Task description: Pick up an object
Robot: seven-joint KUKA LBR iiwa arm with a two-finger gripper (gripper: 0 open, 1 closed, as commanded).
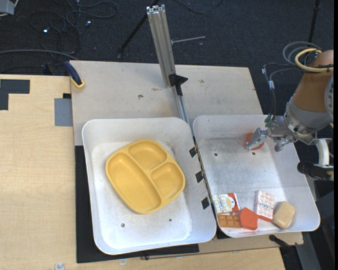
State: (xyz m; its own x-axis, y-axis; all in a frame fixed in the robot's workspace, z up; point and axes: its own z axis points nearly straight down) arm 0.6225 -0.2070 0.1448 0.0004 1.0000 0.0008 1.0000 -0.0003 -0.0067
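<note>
Dark flooring strewn with cables is seen behind a pale bench (225, 86) bearing two shallow white bins. A yellow plastic plate (145, 175) with three compartments is seen in the left white bin (96, 145). Over the upper part of the right white bin (293, 176), the two-finger gripper (258, 140) is seen with a small red object (253, 142) at its tip; whether it is clamped cannot be told. Along the bin's near edge, a printed white-and-red packet (225, 202), an orange waffle-patterned block (230, 220), an orange wedge (248, 219), a second small printed packet (264, 205) and a tan rounded lump (283, 214) are clustered.
</note>
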